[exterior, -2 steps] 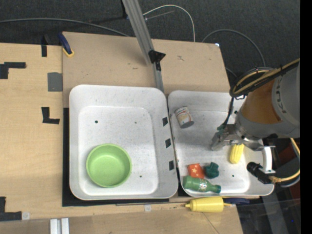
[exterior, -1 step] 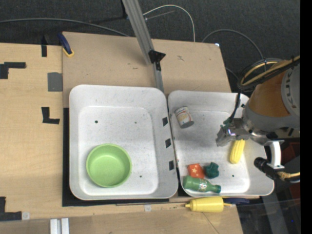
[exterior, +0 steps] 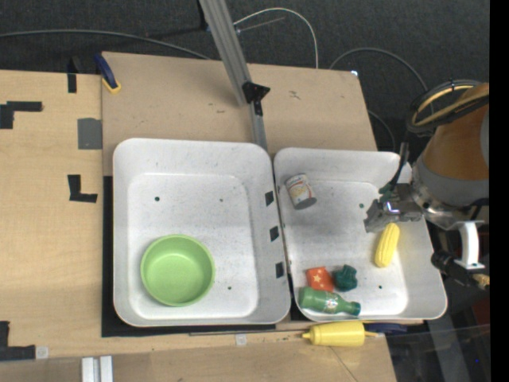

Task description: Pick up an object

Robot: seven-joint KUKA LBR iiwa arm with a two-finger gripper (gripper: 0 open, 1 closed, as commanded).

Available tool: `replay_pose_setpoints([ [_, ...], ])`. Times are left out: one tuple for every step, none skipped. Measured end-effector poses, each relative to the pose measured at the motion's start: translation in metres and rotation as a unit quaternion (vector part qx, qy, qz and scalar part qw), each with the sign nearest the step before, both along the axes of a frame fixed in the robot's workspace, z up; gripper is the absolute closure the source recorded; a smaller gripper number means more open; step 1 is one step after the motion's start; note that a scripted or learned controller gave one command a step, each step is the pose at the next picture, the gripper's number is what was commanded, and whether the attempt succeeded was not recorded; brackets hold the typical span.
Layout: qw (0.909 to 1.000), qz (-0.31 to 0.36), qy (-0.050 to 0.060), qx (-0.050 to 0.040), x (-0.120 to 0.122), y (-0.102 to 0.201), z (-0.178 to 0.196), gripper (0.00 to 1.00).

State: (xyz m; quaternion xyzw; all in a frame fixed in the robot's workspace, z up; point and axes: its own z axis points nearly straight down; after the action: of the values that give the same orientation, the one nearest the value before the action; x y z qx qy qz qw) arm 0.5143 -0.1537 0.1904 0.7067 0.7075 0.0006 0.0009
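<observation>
Here the wooden bench bears two white bins; the tool's state is unclear.

Right bin: open floor through the centre. Small can at 11 o'clock; corn cob at 3, gripper just above it. Orange piece, dark teal piece and green bottle crowd 6 o'clock. Left bin: green bowl fills 7 o'clock, rest open. Slanted metal pole crosses overhead at 12.
</observation>
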Motion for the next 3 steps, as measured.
replay_pose_setpoints([
  [1.0, 0.0, 0.0, 0.0, 0.001, 0.0, 0.026, 1.0],
  [1.0, 0.003, 0.001, 0.0011, 0.016, 0.059, 0.035, 1.0],
  [1.0, 0.003, 0.002, 0.0012, 0.025, 0.104, 0.039, 1.0],
])
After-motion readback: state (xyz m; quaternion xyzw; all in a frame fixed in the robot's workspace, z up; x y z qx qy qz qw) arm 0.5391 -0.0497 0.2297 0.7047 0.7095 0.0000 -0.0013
